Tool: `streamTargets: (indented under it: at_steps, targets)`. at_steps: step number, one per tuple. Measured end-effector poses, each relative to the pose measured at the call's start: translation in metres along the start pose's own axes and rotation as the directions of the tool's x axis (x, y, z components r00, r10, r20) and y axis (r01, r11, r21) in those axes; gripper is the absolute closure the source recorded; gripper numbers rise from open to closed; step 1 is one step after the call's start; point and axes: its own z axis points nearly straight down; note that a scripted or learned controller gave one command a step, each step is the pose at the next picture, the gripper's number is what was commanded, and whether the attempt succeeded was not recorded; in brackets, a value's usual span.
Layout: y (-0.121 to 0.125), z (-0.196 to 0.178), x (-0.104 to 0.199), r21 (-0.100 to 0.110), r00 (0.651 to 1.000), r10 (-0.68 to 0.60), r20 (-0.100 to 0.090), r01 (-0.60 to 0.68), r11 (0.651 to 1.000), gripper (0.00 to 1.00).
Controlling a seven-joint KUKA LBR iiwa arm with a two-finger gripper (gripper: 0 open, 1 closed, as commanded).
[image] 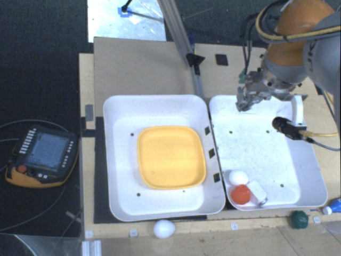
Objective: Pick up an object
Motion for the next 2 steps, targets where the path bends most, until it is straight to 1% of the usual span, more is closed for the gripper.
streamTargets:
  at_steps: [1,2]
  targets:
    - [0.01,0.011,0.056,0.0,1.0,0.0,0.0,0.0,1.0,1.0]
    - [0.016,0.002,0.106,-0.001,1.0,0.0,0.0,0.0,1.0,1.0]
